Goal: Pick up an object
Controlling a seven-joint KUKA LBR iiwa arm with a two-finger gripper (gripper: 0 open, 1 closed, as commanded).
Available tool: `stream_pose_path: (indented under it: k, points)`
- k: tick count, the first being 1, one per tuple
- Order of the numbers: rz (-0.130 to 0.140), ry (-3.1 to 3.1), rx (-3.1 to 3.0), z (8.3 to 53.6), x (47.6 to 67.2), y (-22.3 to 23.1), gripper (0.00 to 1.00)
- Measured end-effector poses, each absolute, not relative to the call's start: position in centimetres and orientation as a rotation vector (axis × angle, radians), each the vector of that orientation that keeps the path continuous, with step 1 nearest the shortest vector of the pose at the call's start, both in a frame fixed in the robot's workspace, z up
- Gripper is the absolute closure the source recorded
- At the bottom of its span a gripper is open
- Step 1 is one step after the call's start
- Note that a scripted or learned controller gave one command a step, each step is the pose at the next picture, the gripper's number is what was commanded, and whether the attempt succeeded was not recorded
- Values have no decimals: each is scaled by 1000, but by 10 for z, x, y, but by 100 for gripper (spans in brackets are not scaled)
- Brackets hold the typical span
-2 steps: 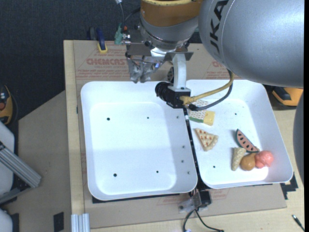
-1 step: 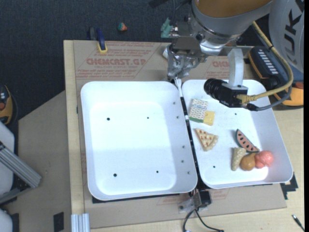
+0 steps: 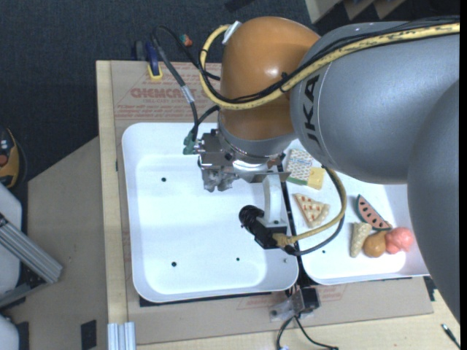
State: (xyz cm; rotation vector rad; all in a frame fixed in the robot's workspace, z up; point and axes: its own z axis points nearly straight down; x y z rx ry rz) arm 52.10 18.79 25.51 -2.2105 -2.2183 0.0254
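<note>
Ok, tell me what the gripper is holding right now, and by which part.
Cannot be told. The gripper hangs over the left white bin, with the grey arm's orange band covering most of it from above. Nothing is seen between its fingers.

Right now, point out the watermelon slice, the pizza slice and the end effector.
watermelon slice [image 3: 370,213]: camera view, red flesh.
pizza slice [image 3: 312,209]: camera view, topped middle.
end effector [image 3: 217,181]: camera view, between fingertips.

left bin [image 3: 182,268] floor bare, right bin [image 3: 343,272] crowded with toys [image 3: 372,235]
</note>
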Motion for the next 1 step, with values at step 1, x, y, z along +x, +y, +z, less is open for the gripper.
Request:
stream_pose_path:
  k: [1]
  points:
    - [-14,-2215,-2243,367,518,74,100]
